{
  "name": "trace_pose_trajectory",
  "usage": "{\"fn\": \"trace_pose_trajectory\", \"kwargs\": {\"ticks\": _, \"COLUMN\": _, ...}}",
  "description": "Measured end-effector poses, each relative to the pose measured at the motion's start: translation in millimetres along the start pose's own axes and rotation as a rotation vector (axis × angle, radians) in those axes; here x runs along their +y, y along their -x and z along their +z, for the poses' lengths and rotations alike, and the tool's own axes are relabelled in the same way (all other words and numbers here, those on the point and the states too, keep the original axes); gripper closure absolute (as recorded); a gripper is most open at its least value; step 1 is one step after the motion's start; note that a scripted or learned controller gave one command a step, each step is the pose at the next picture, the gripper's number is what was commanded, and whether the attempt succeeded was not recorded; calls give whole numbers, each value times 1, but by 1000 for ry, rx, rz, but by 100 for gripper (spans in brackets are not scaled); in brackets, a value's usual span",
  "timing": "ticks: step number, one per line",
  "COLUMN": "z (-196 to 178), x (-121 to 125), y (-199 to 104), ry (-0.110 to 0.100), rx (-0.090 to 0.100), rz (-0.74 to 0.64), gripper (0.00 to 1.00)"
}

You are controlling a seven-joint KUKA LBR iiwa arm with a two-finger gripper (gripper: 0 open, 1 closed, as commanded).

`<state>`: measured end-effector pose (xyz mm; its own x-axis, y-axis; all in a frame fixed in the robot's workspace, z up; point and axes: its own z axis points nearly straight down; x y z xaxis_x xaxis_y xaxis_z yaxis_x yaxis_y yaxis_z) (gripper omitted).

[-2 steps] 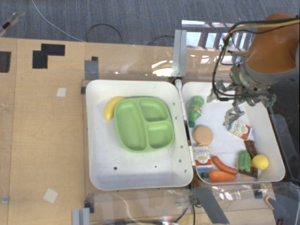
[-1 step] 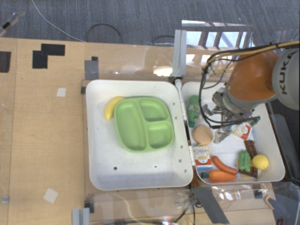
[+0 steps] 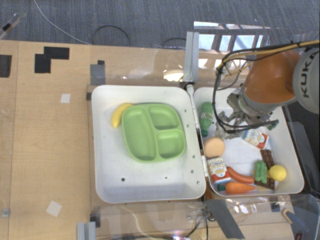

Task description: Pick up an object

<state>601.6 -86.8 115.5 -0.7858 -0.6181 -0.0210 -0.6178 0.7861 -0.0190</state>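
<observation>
Camera view, looking down: two white bins sit side by side on the bench. The left bin [image 3: 107, 181] holds a green tray [image 3: 152, 131] with three parts, and a yellow banana [image 3: 119, 114] peeks out from under the tray at 10 o'clock. The right bin [image 3: 295, 181] holds many small toys. The arm [image 3: 272, 79] hangs over the top part of this bin, and its gripper [image 3: 235, 119] is low, near the middle. I cannot tell how it is set. A green bottle [image 3: 206, 116] lies at 9 o'clock from the gripper. A peach ball [image 3: 215, 146] sits at 7 o'clock from it. A small carton [image 3: 256, 139] lies at 4 o'clock, close by. A carrot [image 3: 239, 187], a red sausage [image 3: 240, 175] and a lemon [image 3: 277, 172] lie along the near edge
</observation>
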Motion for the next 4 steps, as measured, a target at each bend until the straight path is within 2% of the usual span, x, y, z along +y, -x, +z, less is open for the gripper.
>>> {"fn": "trace_pose_trajectory", "kwargs": {"ticks": 1, "z": -131, "x": -26, "y": 55, "ry": 7, "rx": 4, "rz": -158, "gripper": 100}}
{"fn": "trace_pose_trajectory", "kwargs": {"ticks": 2, "z": -66, "x": -86, "y": 20, "ry": 19, "rx": 9, "rz": -566, "gripper": 100}}
{"fn": "trace_pose_trajectory", "kwargs": {"ticks": 3, "z": -69, "x": -138, "y": -18, "ry": 17, "rx": 6, "rz": -871, "gripper": 100}}
{"fn": "trace_pose_trajectory", "kwargs": {"ticks": 4, "z": -148, "x": -139, "y": -15, "ry": 14, "rx": 3, "rz": -1073, "gripper": 100}}
